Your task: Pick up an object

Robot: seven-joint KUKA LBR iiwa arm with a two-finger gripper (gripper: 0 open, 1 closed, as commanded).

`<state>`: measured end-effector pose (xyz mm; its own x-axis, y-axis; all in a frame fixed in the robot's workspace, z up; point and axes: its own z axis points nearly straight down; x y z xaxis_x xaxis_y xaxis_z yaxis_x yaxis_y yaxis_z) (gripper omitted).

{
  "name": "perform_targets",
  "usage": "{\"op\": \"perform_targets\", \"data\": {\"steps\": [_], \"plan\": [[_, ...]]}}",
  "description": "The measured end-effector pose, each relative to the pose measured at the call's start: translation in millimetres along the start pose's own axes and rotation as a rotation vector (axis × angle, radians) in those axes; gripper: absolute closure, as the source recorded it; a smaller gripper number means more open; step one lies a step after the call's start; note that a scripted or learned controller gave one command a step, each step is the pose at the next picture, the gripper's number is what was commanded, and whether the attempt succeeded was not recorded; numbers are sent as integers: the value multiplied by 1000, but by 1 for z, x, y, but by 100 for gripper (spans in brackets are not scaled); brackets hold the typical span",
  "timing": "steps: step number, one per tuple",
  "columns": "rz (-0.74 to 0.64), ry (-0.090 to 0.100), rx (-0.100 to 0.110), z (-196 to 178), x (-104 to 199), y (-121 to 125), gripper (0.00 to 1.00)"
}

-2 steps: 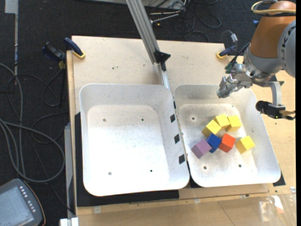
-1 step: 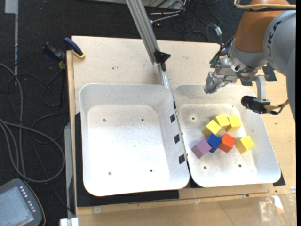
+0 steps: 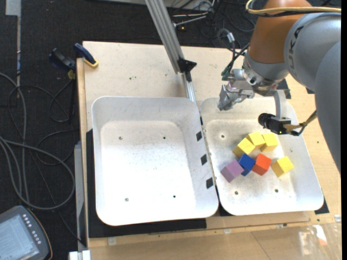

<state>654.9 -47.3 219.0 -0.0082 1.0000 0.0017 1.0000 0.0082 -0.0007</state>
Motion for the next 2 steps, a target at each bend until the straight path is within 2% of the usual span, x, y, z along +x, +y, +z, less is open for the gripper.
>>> {"op": "perform_targets", "data": {"steps": [1,2], "plan": [[0,0,-4,-14,49,7,100],[1,0,-3,-11,97,19,100]]}}
